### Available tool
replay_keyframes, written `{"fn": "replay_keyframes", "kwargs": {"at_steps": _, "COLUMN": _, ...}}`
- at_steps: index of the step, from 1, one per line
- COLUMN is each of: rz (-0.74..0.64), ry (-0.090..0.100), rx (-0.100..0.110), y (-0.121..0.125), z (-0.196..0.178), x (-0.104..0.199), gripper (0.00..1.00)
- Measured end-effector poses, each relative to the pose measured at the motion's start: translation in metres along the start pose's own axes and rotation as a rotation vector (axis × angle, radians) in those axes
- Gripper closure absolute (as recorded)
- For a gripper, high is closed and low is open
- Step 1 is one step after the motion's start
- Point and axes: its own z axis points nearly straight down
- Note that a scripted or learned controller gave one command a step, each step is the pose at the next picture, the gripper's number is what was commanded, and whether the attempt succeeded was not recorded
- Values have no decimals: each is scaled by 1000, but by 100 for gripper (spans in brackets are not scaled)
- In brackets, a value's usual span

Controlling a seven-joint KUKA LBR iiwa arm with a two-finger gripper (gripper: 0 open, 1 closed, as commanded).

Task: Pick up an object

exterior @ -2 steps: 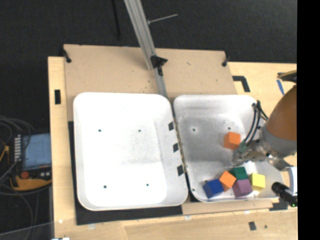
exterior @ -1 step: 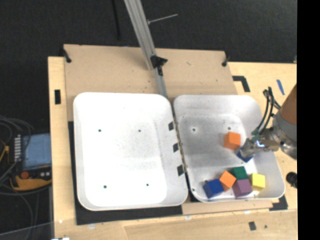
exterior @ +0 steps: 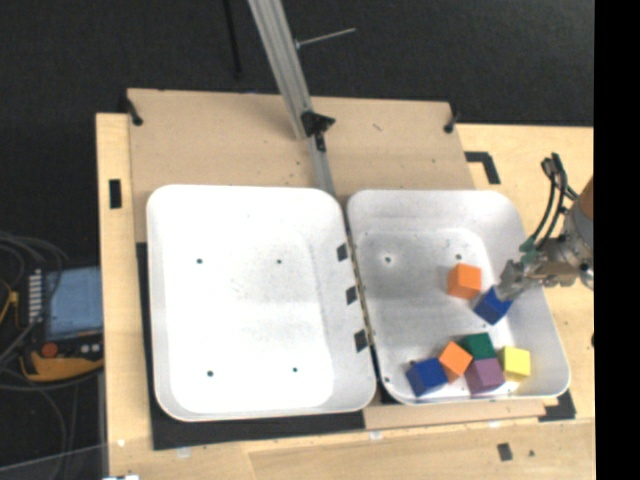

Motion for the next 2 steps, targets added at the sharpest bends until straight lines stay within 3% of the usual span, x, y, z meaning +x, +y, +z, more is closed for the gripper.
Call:
{"fn": "replay_keyframes", "kwargs": {"at_steps": 1, "rz": -1, "ry": 1, "rx": 2, "y": 2, "z": -36, "x": -1, "gripper": 100}}
{"fn": "replay_keyframes", "kwargs": {"at_steps": 2, "rz": 0, "ry": 1, "rx": 7, "y": 28, "z": -22, "x": 44, "gripper": 100}}
